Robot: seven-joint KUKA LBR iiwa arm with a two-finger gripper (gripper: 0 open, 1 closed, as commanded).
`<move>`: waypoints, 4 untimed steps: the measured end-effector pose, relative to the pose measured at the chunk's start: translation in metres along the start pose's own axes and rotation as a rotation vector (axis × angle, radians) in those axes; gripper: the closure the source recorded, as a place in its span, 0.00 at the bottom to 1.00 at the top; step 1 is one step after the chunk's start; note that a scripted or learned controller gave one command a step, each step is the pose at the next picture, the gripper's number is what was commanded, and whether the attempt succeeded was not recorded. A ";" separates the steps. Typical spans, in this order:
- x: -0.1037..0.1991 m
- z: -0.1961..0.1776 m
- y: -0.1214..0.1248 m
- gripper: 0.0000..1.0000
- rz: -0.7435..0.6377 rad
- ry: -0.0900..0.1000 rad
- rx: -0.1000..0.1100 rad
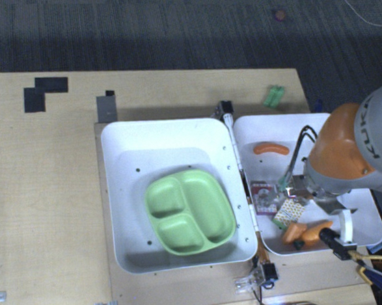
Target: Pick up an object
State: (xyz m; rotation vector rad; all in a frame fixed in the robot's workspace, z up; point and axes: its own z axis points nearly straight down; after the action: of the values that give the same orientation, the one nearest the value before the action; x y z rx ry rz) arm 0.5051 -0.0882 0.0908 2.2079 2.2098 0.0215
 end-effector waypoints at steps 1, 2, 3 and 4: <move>0.003 -0.013 0.003 1.00 -0.003 0.006 -0.006; 0.002 -0.013 0.003 0.00 -0.002 0.005 -0.006; 0.004 -0.023 0.005 1.00 -0.004 0.007 -0.010; 0.004 -0.023 0.005 0.00 -0.005 0.007 -0.010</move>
State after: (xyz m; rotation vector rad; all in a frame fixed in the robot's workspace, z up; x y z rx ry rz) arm 0.5099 -0.0843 0.1142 2.2011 2.2136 0.0398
